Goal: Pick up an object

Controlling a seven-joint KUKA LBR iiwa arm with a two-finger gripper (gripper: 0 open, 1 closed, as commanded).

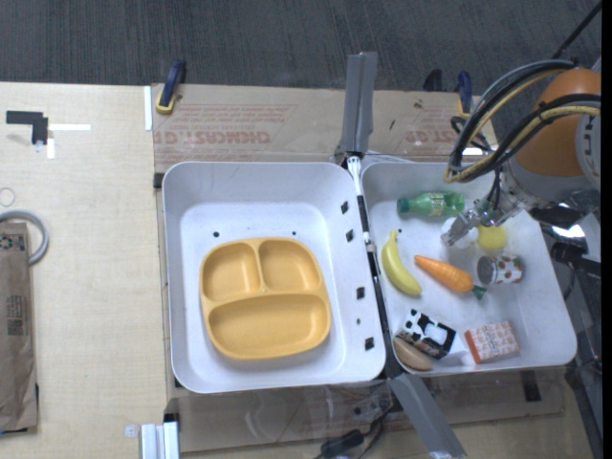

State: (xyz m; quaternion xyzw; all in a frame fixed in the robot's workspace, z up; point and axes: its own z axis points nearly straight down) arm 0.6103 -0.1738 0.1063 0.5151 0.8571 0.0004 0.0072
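My gripper [466,226] hangs low over the back of the right bin [555,352], at the end of the grey arm with the orange band [566,122]. It is just right of a green bottle [430,204] lying on its side, and just left of a small yellow object [491,237]. In front of it lie a banana [400,264], an orange carrot [445,273] and a small can [499,270] on its side. A red and white box [491,340] and a black and white item [427,333] sit near the bin's front wall.
The left bin [182,256] holds a yellow divided plate [265,297]. A brown round thing [411,354] lies under the black and white item. Black cables [488,113] loop above the arm. A brown bag [14,323] lies on the bench at far left.
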